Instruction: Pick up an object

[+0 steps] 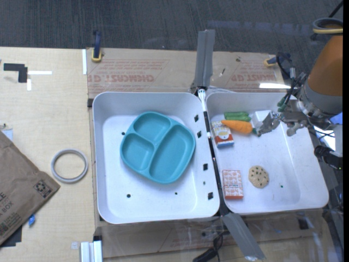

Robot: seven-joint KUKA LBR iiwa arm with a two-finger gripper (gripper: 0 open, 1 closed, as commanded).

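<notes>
Arm: grey with an orange band, reaching in from the right over the upper right corner of the right bin (305, 198).
Gripper (265, 125): low in the upper part of the right bin, pointing left toward the food items.
Fingers: too small and dark against the bin to judge; I cannot tell whether they are apart or together, and nothing can be seen between them.
Carrot (238, 126): orange, lying across the upper part of the right bin, its right end just beside the gripper tip; contact cannot be told.
Green vegetable (236, 115): just behind the carrot, near the bin's back wall.
Small carton (222, 135): white with red and blue print, just left of and below the carrot.
Red packet (232, 183): flat, near the front left of the right bin.
Cookie (258, 176): round, just right of the red packet, well apart from the gripper.
Left bin (109, 201): holds a teal divided plate (158, 146).
Table (43, 119): a tape ring (69, 165) lies left of the bins.
</notes>
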